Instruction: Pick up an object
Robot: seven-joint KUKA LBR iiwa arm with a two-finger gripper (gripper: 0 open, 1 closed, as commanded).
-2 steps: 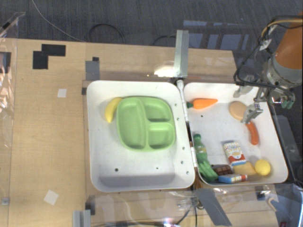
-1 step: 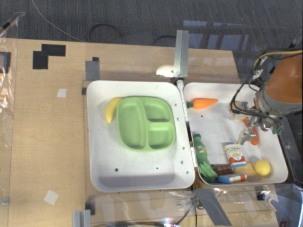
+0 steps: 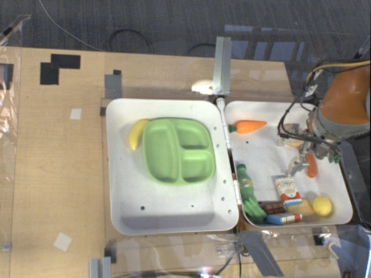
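You are in the approach: your pincer (image 3: 302, 162) hangs over the right bin (image 3: 264, 155), its state I cannot tell. Next, lower toward the juice box (image 3: 286, 188) at six o'clock.

Two bins sit side by side on the bench (image 3: 52, 172), the left bin (image 3: 124, 213) touching the right bin (image 3: 264, 149). In the left bin a divided tray (image 3: 177, 149) lies near the middle, with a banana (image 3: 135, 133) just beside its left edge. In the right bin a carrot (image 3: 249, 127) lies at the far left, a bottle (image 3: 246, 184) along the left wall, a small carton (image 3: 286, 189) near the middle, and a lemon (image 3: 322, 205) at the near right corner. The gripper (image 3: 307, 158) hangs over that bin's right side.
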